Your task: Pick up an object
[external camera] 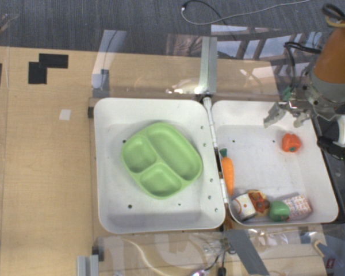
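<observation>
My gripper [287,116] hangs over the far right part of the right bin [259,154], fingers spread open with nothing between them. A red-orange pepper [291,143] lies just below and to the right of the fingertips, apart from them. An orange carrot [227,174] lies along the bin's left wall. At the bin's near edge sit a small can [244,205], a red-yellow packet [259,200], a green round fruit [279,210] and a patterned pink box [299,206].
The left bin [112,206] holds a green divided plate [161,160] in its middle. A metal divider [210,131] separates the two bins. The grey arm with its orange band [336,56] enters from the upper right. Cables lie on the floor beyond the bench.
</observation>
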Robot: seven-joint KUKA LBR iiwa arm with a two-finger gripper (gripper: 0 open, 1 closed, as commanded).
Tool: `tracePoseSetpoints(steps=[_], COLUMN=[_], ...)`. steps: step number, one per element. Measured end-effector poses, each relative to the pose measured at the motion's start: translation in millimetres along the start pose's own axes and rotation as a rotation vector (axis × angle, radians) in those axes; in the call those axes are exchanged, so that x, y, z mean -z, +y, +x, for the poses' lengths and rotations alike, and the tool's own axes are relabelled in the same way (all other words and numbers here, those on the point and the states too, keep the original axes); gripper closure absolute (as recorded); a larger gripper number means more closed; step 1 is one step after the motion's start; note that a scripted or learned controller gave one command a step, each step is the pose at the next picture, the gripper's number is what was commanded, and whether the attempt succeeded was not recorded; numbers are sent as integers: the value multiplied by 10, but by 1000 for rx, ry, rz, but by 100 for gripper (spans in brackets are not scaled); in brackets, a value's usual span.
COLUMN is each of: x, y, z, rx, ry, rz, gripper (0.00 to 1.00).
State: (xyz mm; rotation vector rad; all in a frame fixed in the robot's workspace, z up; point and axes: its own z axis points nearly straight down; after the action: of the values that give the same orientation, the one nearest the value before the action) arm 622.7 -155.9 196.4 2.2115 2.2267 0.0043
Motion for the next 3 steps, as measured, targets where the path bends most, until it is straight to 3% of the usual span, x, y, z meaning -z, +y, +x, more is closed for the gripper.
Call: tracePoseSetpoints(steps=[1, 2, 3], x=[122, 122, -698], y=[21, 21, 294], z=[15, 15, -498], rx=[6, 6, 36], ry=[0, -1, -2], rz=[-6, -6, 0], gripper=[100, 0, 0])
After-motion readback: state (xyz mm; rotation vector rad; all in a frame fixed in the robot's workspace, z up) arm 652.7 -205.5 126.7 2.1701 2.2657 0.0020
